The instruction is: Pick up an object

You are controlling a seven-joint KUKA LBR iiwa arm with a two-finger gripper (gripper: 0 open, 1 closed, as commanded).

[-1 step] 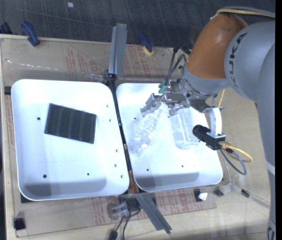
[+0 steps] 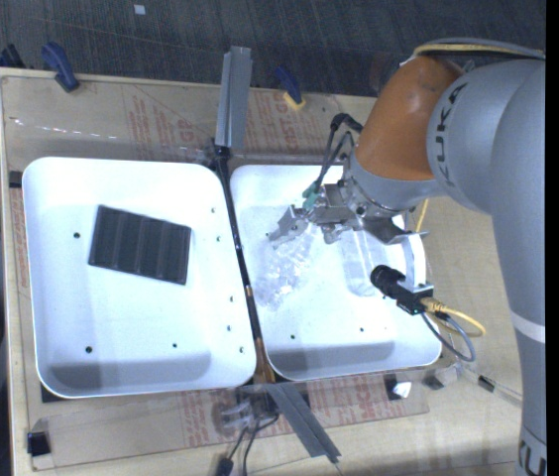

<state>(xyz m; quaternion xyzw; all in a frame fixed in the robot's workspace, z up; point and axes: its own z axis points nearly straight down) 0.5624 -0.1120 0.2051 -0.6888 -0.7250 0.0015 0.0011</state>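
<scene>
Well, gripper (image 2: 304, 228) is down in the right bin (image 2: 398, 350) by clear plastic items (image 2: 284, 271), can't tell its grip, so pick's not done.

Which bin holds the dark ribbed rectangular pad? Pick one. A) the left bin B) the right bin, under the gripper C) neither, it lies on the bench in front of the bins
A: the dark ribbed pad lies flat on the floor of the left bin, well apart from the gripper over the right bin.
</scene>
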